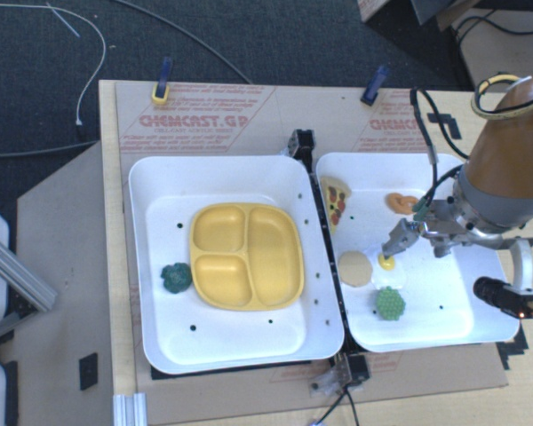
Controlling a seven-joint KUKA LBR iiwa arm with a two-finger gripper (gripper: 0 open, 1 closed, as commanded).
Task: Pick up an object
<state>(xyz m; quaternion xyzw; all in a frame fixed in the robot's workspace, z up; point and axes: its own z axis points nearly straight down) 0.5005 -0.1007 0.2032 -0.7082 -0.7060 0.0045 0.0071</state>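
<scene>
The right bin [444, 322] holds a pizza slice [336, 200], an orange piece [401, 203], a round beige piece [355, 268], a green broccoli [389, 303] and a small yellow and white piece [387, 263]. My gripper [419, 240] hangs low over the middle of this bin, open, with nothing between its fingers. Its left finger [400, 236] ends just above and right of the yellow and white piece. The orange piece lies close behind the gripper.
The left bin [151, 238] carries a yellow divided plate [247, 256] and a second green broccoli [176, 277] at the plate's left. The arm's grey and orange body [506, 167] covers the right bin's far right side. Two blue clamps sit at the bench's back edge.
</scene>
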